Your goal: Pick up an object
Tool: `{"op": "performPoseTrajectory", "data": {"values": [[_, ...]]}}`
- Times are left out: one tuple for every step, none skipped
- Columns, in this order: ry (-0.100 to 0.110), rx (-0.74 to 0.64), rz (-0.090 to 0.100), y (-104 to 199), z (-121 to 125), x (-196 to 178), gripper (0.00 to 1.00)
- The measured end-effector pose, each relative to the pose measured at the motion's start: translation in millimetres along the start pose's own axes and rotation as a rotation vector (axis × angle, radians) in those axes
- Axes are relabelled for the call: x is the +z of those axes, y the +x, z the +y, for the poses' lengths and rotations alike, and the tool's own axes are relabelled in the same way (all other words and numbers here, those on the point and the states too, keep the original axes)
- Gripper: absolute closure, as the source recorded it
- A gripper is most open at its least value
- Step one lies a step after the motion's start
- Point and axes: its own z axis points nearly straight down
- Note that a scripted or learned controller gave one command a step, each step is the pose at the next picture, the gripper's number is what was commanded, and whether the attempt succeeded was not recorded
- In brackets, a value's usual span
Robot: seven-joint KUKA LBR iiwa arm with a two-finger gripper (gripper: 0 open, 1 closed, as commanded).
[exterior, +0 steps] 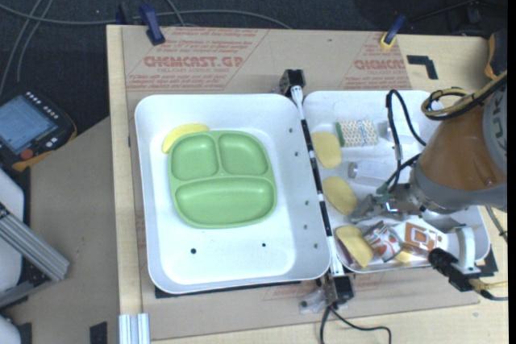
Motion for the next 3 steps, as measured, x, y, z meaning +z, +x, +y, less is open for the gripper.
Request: {"op": "performPoseTrajectory", "data": {"values": [[0.002, 0.0, 0.001, 25.7, -0.2, 0.0, 0.0], [0.0, 0.001, 0.0, 17.4, -0.3, 0.1, 0.0], [-0.001, 0.002, -0.001, 17.5, 0.0, -9.6, 1.0]]}}
